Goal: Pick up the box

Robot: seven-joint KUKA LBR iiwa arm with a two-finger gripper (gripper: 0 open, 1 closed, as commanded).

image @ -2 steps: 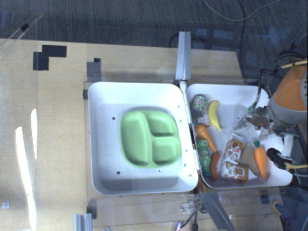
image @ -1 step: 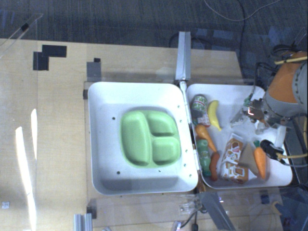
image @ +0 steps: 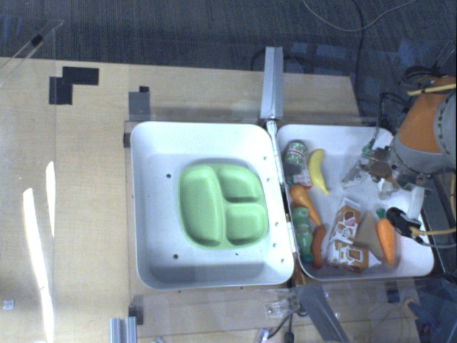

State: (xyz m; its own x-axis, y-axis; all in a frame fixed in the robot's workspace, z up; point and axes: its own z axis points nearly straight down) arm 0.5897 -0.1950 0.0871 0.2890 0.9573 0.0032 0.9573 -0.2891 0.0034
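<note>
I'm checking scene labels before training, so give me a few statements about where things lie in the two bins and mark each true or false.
1. The green plastic divided tray lies in the left white bin. True.
2. The printed cardboard box lies in the left bin. False: it lies in the right white bin, near the front wall.
3. The yellow toy banana lies in the right bin, beside a green can. True.
4. The orange toy carrot rests on the green tray. False: it lies in the right bin, right of the box.
5. The gripper hovers over the right bin. True.
</note>
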